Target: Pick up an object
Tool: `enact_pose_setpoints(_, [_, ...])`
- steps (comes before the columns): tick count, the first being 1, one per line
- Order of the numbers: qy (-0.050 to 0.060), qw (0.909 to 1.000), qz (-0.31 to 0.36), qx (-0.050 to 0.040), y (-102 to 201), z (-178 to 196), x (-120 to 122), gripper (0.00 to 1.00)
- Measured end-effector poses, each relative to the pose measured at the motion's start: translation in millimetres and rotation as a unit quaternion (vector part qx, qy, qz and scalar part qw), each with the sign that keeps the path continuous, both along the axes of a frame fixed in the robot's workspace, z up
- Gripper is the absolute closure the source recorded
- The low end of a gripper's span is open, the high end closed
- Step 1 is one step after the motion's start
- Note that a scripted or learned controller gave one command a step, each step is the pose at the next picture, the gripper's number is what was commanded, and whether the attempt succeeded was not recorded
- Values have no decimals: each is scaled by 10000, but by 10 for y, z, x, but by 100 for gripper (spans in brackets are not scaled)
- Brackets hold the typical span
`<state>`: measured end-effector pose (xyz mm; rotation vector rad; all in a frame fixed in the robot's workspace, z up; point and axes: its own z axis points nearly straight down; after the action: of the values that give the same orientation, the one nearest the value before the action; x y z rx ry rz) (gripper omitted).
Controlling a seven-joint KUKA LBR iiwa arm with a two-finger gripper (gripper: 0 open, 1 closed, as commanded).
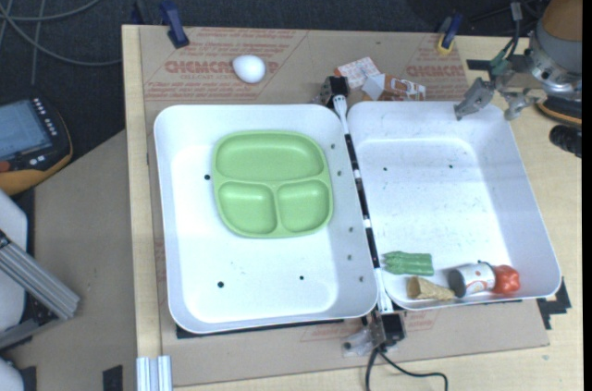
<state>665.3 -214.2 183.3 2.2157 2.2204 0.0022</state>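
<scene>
Grey two-finger gripper [490, 98], fingers spread and holding nothing, hovers at right white bin's [435, 158] far corner (small objects, green block [408, 263], lie near-side, diagonally opposite).

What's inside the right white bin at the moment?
In the shallow white right bin, along its near edge: a green oblong piece, a tan wedge, a white cylinder and a red round piece. Nothing covers them.

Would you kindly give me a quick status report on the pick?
Gripper open, holding nothing, over right bin's far rim. Toys lie along its near edge. Path clear.
</scene>
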Motion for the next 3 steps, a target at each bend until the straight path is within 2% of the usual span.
enact_pose_setpoints(1, [35, 10000, -2, 15, 179, -800, 8, 0])
enact_pose_setpoints(2, [3, 10000, -8, 0, 4, -235, -127, 0])
enact_pose_setpoints(3, [35, 10000, -3, 17, 299, -962, 9, 0])
